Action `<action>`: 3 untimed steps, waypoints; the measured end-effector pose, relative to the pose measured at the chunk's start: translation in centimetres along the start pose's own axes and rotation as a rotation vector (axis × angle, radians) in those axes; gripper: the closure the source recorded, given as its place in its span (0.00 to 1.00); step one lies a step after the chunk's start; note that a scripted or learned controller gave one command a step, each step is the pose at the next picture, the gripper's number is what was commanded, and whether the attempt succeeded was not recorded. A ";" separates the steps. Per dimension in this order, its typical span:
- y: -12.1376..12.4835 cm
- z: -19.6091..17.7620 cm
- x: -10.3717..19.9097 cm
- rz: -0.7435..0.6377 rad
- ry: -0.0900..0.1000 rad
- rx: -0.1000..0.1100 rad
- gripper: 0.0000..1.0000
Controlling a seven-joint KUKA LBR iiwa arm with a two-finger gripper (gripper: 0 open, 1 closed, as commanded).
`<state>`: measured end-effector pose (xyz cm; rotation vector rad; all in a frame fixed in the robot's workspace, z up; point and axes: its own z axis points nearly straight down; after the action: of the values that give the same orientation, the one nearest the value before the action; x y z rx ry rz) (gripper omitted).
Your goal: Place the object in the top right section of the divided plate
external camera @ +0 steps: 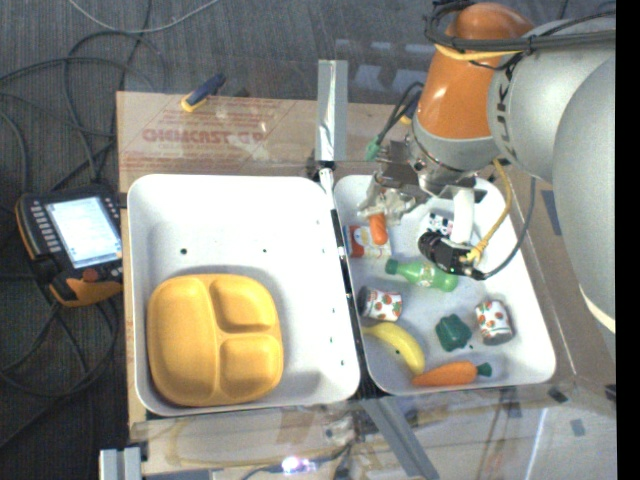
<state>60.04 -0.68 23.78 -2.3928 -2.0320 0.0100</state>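
Arm over the right-hand shallow white bin [540,358]; yellow divided plate [215,338] waits in the left-hand white bin [200,203].

Taking the yellow moulded plate as the mark: it lies at the near end of its bin, smooth and rounded, with three sections. To its right, across the bin walls, sit a carrot-shaped orange toy [447,373] lying crosswise with its green tip pointing right, a curved yellow banana [396,345], a dark green block [453,332], and two small printed cans [381,305] [492,320]. Farther right and back, a green plastic bottle [424,273] lies on its side, long axis crosswise. Beyond it the gripper [388,208] hangs above a small orange-and-white object [376,231], partly hidden; whether the fingers are spread or pinching cannot be told.
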 end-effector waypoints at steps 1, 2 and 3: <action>-5.4 5.9 6.9 -0.111 0.001 0.003 1.00; -12.9 5.9 7.0 -0.345 0.002 0.004 1.00; -13.8 6.8 11.8 -0.466 0.000 0.003 1.00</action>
<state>48.32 13.15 17.07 -1.8570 -2.5261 0.0114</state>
